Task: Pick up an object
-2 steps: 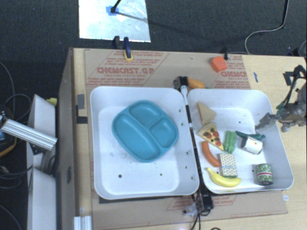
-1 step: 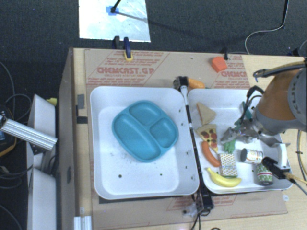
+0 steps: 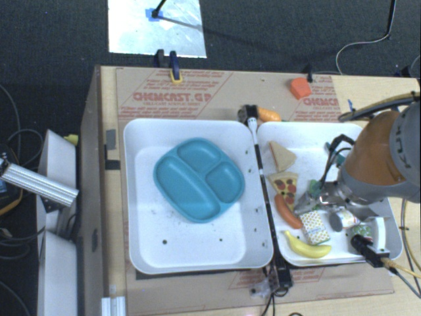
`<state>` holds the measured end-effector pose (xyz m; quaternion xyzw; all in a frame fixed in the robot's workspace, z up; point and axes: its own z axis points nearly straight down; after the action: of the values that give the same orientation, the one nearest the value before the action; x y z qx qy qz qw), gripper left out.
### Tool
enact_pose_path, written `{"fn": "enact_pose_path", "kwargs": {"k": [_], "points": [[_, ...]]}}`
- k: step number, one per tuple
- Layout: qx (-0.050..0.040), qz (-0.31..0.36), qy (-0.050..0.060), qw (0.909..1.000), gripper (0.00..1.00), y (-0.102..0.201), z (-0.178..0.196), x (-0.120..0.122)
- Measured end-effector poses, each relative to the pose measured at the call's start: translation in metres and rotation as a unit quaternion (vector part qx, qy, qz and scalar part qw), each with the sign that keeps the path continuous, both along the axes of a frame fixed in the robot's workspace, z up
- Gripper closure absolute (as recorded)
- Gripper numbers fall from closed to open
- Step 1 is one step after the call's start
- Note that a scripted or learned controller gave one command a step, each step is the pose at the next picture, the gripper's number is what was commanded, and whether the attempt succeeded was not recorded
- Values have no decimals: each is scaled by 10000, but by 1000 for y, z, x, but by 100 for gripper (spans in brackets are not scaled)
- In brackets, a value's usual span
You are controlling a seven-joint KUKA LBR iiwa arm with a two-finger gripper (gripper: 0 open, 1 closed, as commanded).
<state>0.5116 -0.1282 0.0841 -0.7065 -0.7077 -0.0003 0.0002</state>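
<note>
Beside the jaws (image 3: pixel 308 201), hot dog (image 3: pixel 288 211)

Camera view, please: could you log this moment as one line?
arm over right white bin | gripper low among toy food, beside orange carrot-like piece | yellow plastic banana untouched | blue divided plate in left bin

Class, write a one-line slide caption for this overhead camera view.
Grey arm's hand lowered among toy foods in the right white bin; a blue sectioned plastic plate lies in the left white bin.
</note>
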Motion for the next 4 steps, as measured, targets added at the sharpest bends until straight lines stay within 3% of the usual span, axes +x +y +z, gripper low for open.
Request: {"fn": "enact_pose_path", "kwargs": {"k": [1, 2, 3, 4], "points": [[-3, 10, -13, 10000, 0, 32, 1, 73], [-4, 18, -19, 10000, 100, 31, 11, 74], [-6, 18, -21, 10000, 0, 31, 11, 74], [-26, 9, 62, 10000, 0, 22, 2, 132]]}}
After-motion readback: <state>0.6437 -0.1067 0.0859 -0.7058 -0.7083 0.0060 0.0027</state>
